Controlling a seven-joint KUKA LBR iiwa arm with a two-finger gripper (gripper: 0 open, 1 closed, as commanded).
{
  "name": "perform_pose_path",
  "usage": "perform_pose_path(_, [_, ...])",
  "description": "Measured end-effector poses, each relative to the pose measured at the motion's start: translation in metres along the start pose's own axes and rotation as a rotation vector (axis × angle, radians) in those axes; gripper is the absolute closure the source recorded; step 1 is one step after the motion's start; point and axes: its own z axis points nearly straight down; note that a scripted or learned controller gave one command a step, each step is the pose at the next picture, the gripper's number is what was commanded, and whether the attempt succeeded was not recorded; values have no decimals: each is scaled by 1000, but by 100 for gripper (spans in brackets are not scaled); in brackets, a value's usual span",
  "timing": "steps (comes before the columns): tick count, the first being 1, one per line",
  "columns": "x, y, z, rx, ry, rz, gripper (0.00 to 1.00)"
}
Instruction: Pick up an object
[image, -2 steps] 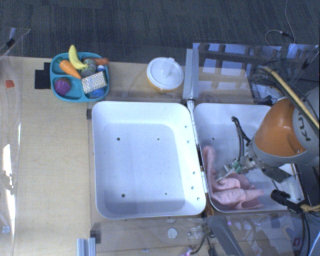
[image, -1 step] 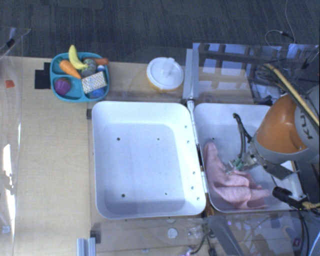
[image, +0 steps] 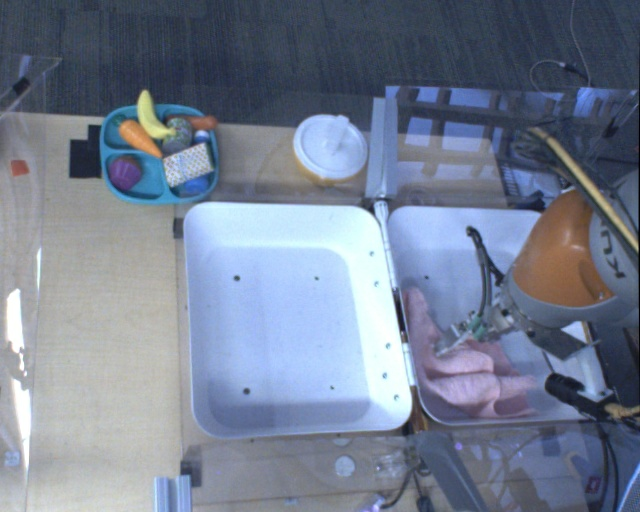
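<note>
Overhead slanted view of the wooden counter (image: 90, 330). At far left, beside a black patch, a blue divided tray (image: 108, 185) carries toy foods, among them a banana (image: 150, 117) and a carrot (image: 138, 137); further right, a round white lidded container (image: 331, 148) stands just behind the bins. The left bin (image: 280, 318) shows bare white floor with a few dark dots. The right bin (image: 440, 250) holds the task's thing, a pink soft object (image: 462, 375), apparently folded or bunched, lying along the bin's left wall and front edge. The gripper (image: 470, 332) is lowered onto the upper part of this object, with the grey arm (image: 565, 265) and its orange band rising to the right. Whether the jaws are spread, pressed together or pinching the pink material cannot be told: the tips are small and merge with the folds. Likely risks: the jaws may catch only a thin fold, which would slip free on lifting, or a limp trailing end may drag on the bin wall. The arm hides the bin's right part; reflective clear panels blur the rear right, and the object's true form is uncertain.
</note>
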Motion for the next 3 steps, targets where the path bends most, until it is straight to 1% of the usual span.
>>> perform_pose_path(1, [3,-17,12,5,3,276,0])
perform_pose_path(2, [18,-11,12,5,-1,210,0])
perform_pose_path(3, [18,-7,0,-2,-4,207,100])
